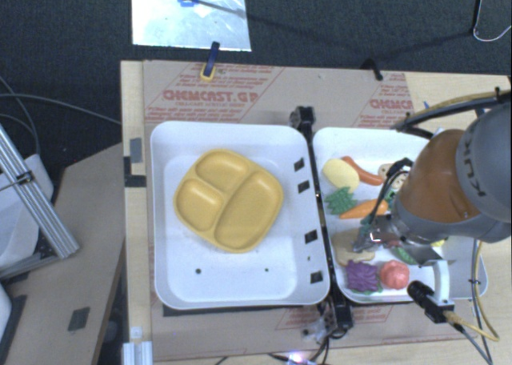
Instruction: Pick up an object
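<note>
The right bin (364,143) holds several toy foods: a yellow round piece (339,171), a thin red-orange piece (369,174), a green leafy piece (339,200), an orange carrot (362,210), a tan flat piece (349,248), purple grapes (362,277) and a red tomato (394,274). My gripper (374,235) is low inside this bin, just below the carrot and above the grapes and tomato, right beside the tan piece. The grey and orange arm (448,187) covers the bin's right half.
The left bin (172,275) holds a yellow divided plate (229,199). A black hinge strip (314,195) runs between the two bins. Cardboard (264,91) lies under both bins, and a cable (468,327) trails at the lower right.
</note>
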Robot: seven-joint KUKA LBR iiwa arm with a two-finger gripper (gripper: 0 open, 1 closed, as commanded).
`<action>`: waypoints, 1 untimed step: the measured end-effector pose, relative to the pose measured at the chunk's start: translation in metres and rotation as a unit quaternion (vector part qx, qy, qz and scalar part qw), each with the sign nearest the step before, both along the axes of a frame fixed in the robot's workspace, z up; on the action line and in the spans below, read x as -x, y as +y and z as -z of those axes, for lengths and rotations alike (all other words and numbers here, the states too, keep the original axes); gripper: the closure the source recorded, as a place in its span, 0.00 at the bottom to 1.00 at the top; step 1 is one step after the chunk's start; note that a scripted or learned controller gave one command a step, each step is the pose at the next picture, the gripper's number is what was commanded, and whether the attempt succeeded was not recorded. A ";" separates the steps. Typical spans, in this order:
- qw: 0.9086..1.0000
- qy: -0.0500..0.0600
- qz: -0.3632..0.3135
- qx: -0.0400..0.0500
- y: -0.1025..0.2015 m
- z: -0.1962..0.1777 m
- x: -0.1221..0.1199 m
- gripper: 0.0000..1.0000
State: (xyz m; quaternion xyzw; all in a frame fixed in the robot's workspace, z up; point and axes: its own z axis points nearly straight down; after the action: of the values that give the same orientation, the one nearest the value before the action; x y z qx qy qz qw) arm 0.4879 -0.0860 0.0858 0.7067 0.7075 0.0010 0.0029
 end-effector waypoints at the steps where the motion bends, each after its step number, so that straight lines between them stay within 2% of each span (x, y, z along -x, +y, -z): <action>1: 1.000 -0.008 -0.007 -0.002 0.071 -0.121 -0.095 1.00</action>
State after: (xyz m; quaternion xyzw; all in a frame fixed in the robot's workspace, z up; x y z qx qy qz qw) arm 0.5833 -0.0152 0.2068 0.7018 0.7123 0.0082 0.0069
